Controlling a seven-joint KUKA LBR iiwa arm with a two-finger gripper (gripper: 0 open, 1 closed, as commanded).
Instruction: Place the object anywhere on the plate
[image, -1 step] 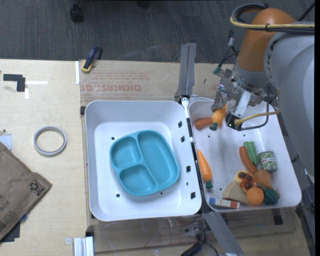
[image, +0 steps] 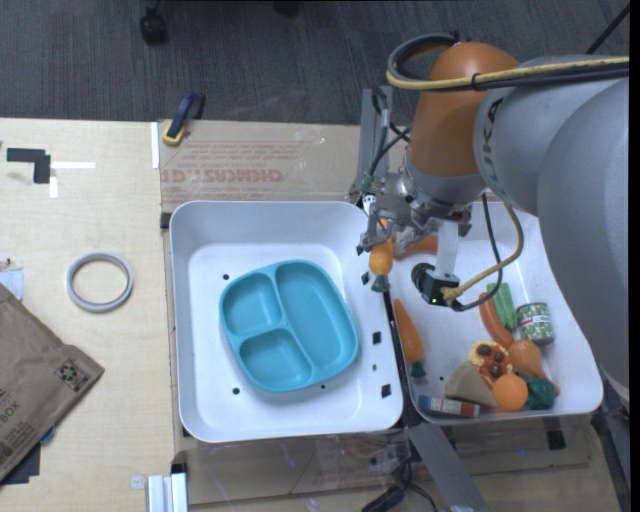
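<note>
A blue plate (image: 290, 325) with three compartments lies in the left white bin (image: 200, 300), and nothing rests on it. My gripper (image: 384, 245) hangs over the wall between the two bins, just right of the plate's upper right corner. A small orange toy with a green tip (image: 381, 263) sits between its fingers and dangles below them, above the divider. The arm's orange band and grey wrist hide the upper part of the right bin.
The right bin (image: 570, 360) holds an orange carrot (image: 407, 332), a green can (image: 534, 322), an orange fruit (image: 510, 392), a pizza slice toy (image: 470, 383) and a marker (image: 450, 405). A tape ring (image: 100, 281) lies on the bench to the left.
</note>
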